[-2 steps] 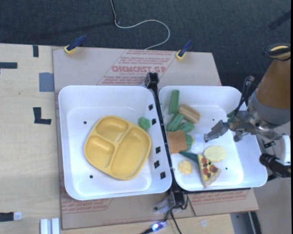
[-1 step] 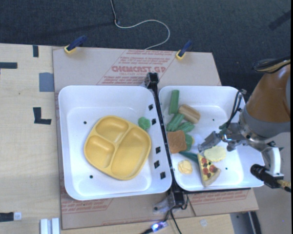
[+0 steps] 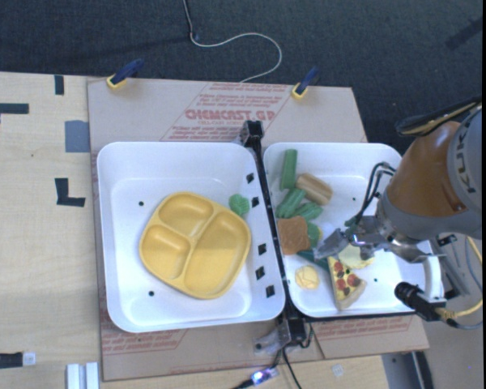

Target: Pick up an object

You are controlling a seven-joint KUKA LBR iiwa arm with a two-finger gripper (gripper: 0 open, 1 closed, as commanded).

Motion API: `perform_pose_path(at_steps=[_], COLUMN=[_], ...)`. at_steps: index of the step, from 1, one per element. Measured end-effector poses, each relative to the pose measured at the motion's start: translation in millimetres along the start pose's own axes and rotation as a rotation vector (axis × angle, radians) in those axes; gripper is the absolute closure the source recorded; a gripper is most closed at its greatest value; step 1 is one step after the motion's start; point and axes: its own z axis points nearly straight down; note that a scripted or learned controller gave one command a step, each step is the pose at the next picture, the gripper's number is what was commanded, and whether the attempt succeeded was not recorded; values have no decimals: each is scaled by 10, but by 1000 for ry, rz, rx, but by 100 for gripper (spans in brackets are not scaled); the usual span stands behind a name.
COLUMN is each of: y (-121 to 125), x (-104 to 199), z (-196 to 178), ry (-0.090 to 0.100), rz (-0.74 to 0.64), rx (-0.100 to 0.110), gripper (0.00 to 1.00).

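Two white bins: left (image 3: 113, 217) holds a yellow tray (image 3: 194, 244); right's toy food (fingers (image 3: 334, 245) parted, empty).

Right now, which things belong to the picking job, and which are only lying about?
Job: gripper low in the right bin, over the toy food: pizza slice, brown toast, green stick, bread roll.

Lying about: yellow tray, left bin, blue clamps.
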Motion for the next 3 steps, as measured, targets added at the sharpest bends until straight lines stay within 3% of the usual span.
perform_pose_path(at_steps=[1,2,3], y=[42,72,66], x=[-31,-16,-15], z=[452,328,-297], ry=[-11,-12,-3], rz=[3,0,0], rx=[-21,-30,-9], gripper=[0,100,100])
